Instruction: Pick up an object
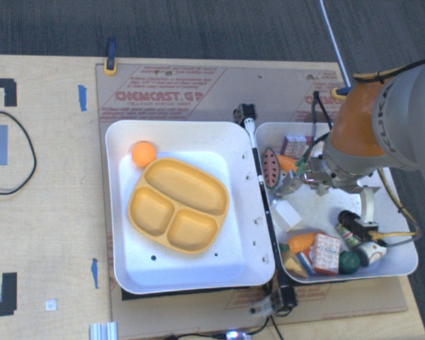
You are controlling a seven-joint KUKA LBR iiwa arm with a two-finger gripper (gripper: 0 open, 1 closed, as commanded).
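Note:
My gripper (290, 183) is low in the right bin (404, 261), near its left wall, with the grey and orange arm coming in from the right. Just left of the gripper lies a watermelon-slice toy (271, 168), and a small orange piece (287, 163) sits right above it. A purple box (295, 146) is at the bin's back. A white card (286, 214) lies just in front of the gripper. Nothing shows between the fingers.
At the right bin's front lie an orange toy (301, 243), a red and white box (326, 252), a green ball (349, 262) and a blue piece (304, 264). The left bin (120, 261) holds a yellow divided plate (178, 205) and an orange ball (144, 154).

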